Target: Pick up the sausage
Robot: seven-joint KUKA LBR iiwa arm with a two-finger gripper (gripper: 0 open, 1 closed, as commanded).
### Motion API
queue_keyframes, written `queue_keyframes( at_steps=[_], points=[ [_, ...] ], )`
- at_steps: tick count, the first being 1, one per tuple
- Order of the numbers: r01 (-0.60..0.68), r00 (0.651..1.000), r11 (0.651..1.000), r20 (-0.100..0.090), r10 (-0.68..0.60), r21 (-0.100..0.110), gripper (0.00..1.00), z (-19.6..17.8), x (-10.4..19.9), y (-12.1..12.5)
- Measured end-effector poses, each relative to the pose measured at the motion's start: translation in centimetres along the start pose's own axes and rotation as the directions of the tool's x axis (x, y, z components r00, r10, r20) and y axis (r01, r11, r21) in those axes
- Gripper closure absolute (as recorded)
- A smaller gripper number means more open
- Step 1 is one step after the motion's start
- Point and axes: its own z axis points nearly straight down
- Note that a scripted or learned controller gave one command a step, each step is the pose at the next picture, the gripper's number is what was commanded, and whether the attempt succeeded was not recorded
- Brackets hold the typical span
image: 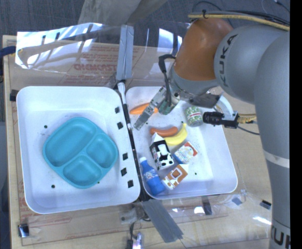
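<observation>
Hovering in the right bin (228,176), the pincer (146,115), state unclear, is not yet gripping the sausage (162,131).

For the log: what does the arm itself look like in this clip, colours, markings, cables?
The arm is bulky and grey, with a rounded orange band above the wrist and dark KUKA lettering on its shell. A yellow cable runs over the top. The gripper is slim, metallic and dark.

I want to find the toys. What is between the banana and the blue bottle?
In the camera view, a black-and-white carton stands between the banana and the blue bottle, in the right bin.
</observation>
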Motion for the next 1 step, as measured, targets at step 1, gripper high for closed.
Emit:
queue_keyframes(
  at_steps=[1],
  points=[
    [0.091, 0.996, 0.996, -0.001, -0.091, 0.0, 0.0, 10.05, -2.18, -3.56]
  ],
)
